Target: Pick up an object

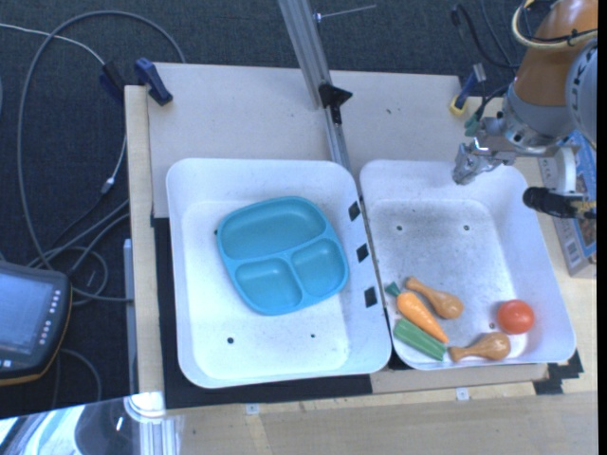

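Observation:
My gripper (468,166) hangs over the far rim of the right bin (446,221), well away from the toys, with nothing between its fingers. At that bin's near end lie an orange carrot (420,315), a green piece (418,339), two brown drumstick-shaped toys (437,299) (482,348) and a red tomato (515,316). The arm with its orange band (560,41) comes in from the upper right.
A blue divided plate (282,252) lies in the left bin (199,349). A slanted metal pole (308,41) rises from between the bins at the back. Blue clamps (152,81) sit at the bench's far left corner. Cables lie on the floor.

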`<state>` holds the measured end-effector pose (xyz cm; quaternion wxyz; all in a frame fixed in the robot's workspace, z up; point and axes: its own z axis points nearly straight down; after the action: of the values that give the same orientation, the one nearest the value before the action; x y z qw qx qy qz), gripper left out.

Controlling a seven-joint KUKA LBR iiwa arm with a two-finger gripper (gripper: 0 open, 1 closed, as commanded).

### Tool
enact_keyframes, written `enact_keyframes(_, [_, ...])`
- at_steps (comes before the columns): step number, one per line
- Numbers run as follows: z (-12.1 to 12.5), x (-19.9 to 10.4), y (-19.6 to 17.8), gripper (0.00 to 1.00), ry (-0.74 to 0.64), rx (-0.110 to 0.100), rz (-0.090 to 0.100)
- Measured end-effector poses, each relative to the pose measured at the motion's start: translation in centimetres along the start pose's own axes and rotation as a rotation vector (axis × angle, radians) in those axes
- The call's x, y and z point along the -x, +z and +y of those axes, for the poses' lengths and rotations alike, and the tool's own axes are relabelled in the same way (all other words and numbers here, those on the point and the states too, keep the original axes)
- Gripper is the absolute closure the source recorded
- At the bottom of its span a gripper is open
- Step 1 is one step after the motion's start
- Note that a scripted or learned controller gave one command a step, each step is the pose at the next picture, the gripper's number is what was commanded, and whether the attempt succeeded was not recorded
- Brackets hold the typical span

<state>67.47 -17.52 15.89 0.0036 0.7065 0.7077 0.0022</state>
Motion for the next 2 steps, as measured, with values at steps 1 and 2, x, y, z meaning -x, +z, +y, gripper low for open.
enact_keyframes(1, [0.2, -0.4, -4.6, 1.00, 0.000, -0.001, 0.000])
enact_keyframes(2, [0.3, -0.4, -7.9, 1.00, 0.000, -0.001, 0.000])
